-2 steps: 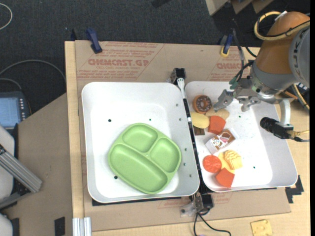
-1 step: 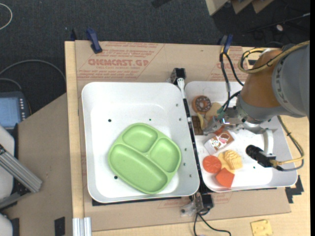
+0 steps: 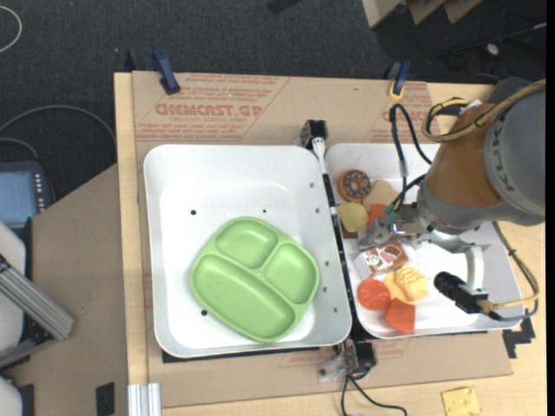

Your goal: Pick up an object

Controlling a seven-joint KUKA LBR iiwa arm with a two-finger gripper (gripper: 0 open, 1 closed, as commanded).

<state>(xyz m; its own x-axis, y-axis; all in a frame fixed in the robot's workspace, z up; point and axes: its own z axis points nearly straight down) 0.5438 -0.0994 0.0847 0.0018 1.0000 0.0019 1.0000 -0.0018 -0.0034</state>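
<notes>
Claw low over the toy food in the right bin; I cannot tell how it is set.

I see my claw (image 3: 392, 224) in the right bin (image 3: 486, 315), a smooth shallow white tray, and I cannot tell whether it grips anything. Just below it lies a small flat printed packet (image 3: 385, 256), its long axis slanting up to the right. Further below sit a knobbly yellow piece (image 3: 409, 282), a round glossy orange piece (image 3: 374, 294) and an orange wedge (image 3: 401, 317), bunched together. Above the claw lies a ringed brown doughnut (image 3: 354, 183), and to its left a pale rounded lump (image 3: 351, 216). Well left, the other white bin (image 3: 173, 180) holds a smooth green divided plate (image 3: 253, 276), oval, its long axis running diagonally. Both bins rest on a brown cardboard-covered worktop (image 3: 225, 111).
</notes>
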